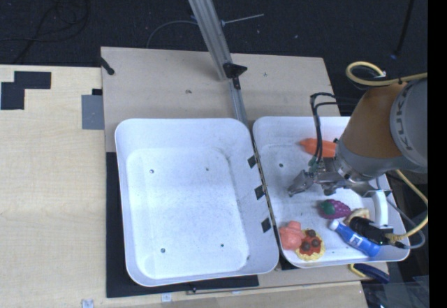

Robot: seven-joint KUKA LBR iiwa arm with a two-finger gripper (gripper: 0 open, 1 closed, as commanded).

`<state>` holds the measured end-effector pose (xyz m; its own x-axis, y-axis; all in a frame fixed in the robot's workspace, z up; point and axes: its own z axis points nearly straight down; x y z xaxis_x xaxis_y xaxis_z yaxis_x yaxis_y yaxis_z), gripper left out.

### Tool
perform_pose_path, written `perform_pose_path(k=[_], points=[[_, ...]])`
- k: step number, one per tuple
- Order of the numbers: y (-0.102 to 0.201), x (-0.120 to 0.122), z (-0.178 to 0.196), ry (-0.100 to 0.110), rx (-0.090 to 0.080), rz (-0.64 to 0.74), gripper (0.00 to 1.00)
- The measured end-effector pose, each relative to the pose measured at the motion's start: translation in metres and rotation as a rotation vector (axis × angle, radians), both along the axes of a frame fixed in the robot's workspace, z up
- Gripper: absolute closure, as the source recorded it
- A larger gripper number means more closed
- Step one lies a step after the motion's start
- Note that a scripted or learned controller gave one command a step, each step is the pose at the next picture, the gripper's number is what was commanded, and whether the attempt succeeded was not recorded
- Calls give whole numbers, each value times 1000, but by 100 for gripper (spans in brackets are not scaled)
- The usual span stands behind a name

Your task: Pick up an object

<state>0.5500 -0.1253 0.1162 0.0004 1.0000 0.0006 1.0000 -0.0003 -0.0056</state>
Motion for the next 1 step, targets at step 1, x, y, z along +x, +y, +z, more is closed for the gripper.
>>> perform_pose_path(k=[1], points=[[-1,1,13,-5,-1,-2,100]])
